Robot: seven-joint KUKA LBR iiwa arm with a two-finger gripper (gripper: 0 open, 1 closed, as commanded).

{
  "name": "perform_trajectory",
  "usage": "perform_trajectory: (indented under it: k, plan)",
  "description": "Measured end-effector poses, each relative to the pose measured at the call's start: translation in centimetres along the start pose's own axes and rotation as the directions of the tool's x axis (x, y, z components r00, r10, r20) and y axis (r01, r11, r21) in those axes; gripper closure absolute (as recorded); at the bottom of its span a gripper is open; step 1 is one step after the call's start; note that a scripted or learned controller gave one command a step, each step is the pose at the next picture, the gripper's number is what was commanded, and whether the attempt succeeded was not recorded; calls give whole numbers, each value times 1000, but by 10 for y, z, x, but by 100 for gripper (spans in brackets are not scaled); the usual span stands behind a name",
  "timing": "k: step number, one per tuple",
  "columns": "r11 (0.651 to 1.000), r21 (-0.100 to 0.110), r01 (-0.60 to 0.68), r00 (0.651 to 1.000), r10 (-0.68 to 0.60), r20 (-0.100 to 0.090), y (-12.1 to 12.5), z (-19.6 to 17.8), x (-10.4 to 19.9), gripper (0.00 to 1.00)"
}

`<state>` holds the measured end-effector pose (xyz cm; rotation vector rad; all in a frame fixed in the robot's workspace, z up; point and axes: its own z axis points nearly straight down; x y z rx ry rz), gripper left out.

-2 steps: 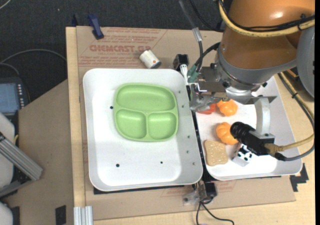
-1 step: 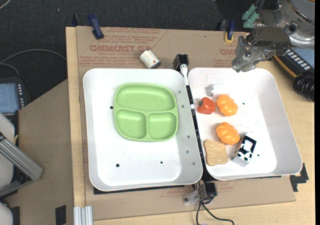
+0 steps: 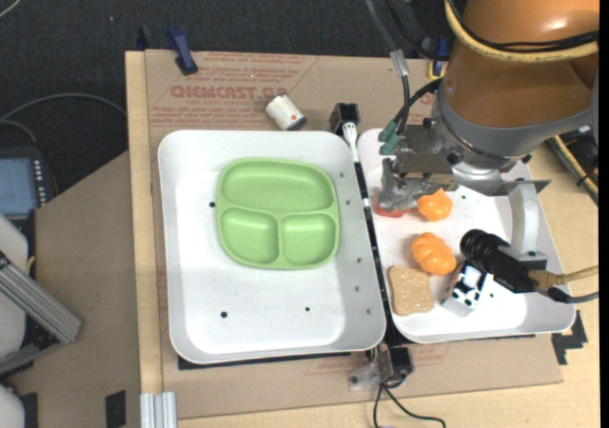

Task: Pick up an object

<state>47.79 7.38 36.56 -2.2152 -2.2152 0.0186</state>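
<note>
My gripper (image 3: 398, 190) hangs low over the far left corner of the right bin (image 3: 533, 321). Its tip is just above a small red thing (image 3: 388, 206) that lies by the bin's left wall and is partly hidden by the gripper. An orange fruit-like piece (image 3: 436, 206) lies just to the right of the gripper. A second orange piece (image 3: 432, 254) sits nearer the front. A tan bread slice (image 3: 411, 291) lies at the front left, beside a small white block with black spots (image 3: 462, 291).
The left bin (image 3: 190, 255) holds a green divided plate (image 3: 278, 213). A white roll (image 3: 284, 112) and a blue clip (image 3: 182, 49) lie on the cardboard behind the bins. The bulky orange-banded arm (image 3: 519, 46) looms over the right bin's far side.
</note>
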Motion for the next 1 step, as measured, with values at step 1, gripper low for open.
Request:
perform_trajectory:
  k: [1]
  plan:
    - [1000, -22, 2, 1000, -2, -4, 1, -64, 6, 100]
